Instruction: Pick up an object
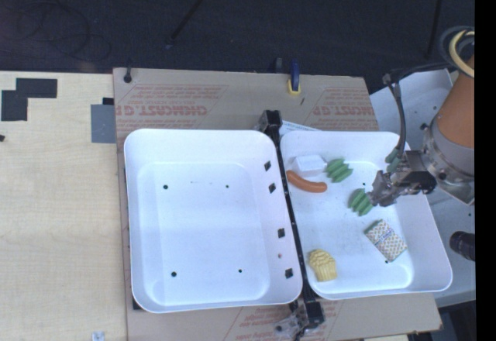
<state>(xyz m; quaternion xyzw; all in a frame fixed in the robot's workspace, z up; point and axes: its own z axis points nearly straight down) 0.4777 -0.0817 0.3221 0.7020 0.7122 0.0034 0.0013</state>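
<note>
Camera view puts the gripper (377, 196) low in the right bin (434, 270), touching a green toy (359, 201); whether its fingers are spread or pinching, I cannot tell. Judged from here, a glancing contact could nudge the toy aside.

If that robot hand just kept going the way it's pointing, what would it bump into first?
Probably the green toy right at the tip of the hand, which points left and downward into the right bin. Depth is hard to judge from this slanted view.
</note>
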